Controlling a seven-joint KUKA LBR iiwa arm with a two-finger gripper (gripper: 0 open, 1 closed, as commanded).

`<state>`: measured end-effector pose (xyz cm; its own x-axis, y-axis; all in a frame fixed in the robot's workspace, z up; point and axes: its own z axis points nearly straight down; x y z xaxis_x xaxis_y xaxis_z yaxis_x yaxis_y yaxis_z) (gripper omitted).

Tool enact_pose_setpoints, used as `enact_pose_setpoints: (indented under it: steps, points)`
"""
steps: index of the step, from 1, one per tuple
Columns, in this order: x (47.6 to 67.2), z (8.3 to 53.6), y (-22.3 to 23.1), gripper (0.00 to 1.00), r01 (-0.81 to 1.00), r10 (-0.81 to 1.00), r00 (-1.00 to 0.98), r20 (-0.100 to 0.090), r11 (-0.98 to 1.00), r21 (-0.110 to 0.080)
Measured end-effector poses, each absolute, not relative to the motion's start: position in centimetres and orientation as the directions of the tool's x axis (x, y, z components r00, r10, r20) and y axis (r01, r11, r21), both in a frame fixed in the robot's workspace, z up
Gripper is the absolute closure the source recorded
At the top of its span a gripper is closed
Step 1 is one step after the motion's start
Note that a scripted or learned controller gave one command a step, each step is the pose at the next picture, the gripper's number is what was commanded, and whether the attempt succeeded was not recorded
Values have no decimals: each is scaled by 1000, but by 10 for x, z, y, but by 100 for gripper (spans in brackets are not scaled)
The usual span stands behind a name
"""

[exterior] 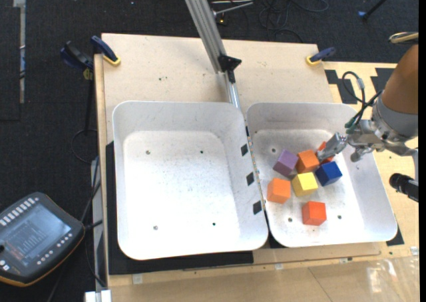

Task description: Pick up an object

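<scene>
Several small blocks lie in the right bin (373, 224): a purple block (287, 161), an orange block (307, 159), a yellow block (305, 182), a blue block (329, 173), a second orange block (279, 190) and a red-orange block (313, 213). My gripper (336, 146) reaches in from the right and hangs low over the cluster's upper right, just above the blue block and beside the first orange block. A small red piece (323, 147) shows at its tip, partly hidden. No block is clearly seen held.
The left bin (133, 121) stands beside the right one, sharing a middle wall (249, 161). A slanted metal pole (206, 21) crosses the back of the bench. Clamps (106, 51) sit at the bench's rear corners. A teach pendant (33, 234) lies at the lower left.
</scene>
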<state>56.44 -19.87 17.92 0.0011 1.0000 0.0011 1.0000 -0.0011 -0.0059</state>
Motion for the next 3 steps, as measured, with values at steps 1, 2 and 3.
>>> enact_pose_setpoints:
  steps: [1, 2, 3]
  points:
    - [575, 125, -198, 0, 1000, 1000, 1, 2, -1, 2]
    - [580, 121, -200, 0, 1000, 1000, -2, -6, 2, 20]
    - [581, 130, -200, 100, 1000, 1000, 0, -6, 1, 24]
